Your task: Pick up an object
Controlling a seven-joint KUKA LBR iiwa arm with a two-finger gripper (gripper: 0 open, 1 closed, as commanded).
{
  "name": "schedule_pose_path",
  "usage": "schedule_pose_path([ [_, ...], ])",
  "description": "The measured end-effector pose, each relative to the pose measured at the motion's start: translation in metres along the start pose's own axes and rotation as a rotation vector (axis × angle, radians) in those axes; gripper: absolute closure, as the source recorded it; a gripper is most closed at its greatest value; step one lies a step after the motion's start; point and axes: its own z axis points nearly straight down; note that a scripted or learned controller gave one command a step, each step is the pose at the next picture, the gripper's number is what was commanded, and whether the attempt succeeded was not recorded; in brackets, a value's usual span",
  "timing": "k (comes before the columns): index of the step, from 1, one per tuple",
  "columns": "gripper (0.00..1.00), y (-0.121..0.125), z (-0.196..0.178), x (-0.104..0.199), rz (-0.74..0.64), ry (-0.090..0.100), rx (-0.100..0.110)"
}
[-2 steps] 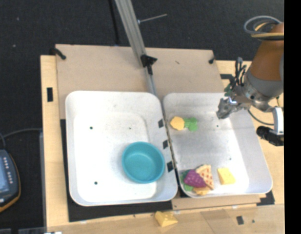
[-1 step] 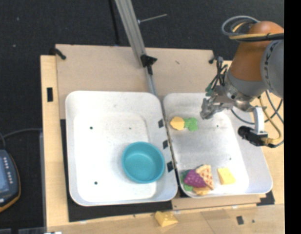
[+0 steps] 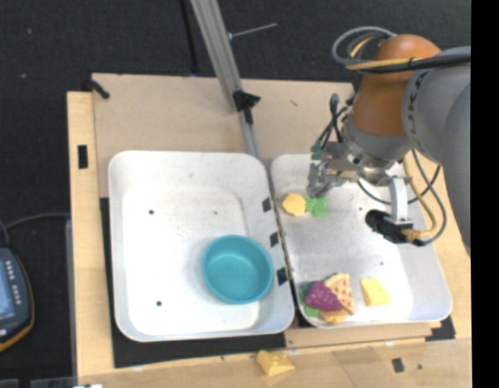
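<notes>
My gripper (image 3: 317, 186) hangs over the far left part of the right bin (image 3: 411, 273), its fingers pointing down just above a small green piece (image 3: 318, 208). A round yellow piece (image 3: 293, 205) lies touching the green one on its left. Near the bin's front edge sit a purple grape bunch (image 3: 320, 297), a waffle-patterned orange wedge (image 3: 340, 289) and a yellow block (image 3: 374, 292). Nothing shows between the fingers.
A teal bowl (image 3: 237, 268) stands in the left bin (image 3: 152, 217), toward its front right. A slanted metal pole (image 3: 225, 63) rises behind the bins. A yellow wedge (image 3: 275, 363) lies on the bench in front. A black cable clip (image 3: 388, 225) hangs beside the arm.
</notes>
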Motion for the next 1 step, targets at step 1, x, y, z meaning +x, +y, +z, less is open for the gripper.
schedule_pose_path([
  [1, 1.00, 0.0001, 0.0006, 0.0524, -0.001, 0.001, 0.002],
])
